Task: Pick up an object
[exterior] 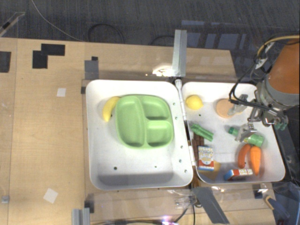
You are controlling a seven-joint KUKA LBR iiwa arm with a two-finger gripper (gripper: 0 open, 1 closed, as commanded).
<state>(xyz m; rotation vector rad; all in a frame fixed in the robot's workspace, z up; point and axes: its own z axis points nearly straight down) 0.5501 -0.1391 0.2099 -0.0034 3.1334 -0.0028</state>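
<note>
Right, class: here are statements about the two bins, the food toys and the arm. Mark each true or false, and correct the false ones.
1. The green tray lies in the left bin. True.
2. The banana lies in the right bin. False: it lies in the left bin, at the tray's left edge.
3. The lemon sits near the right bin's upper left corner. True.
4. The carrot lies on the green tray. False: it lies in the right bin, beside a sausage.
5. The pincer hovers over the left bin. False: it is over the right bin.
</note>
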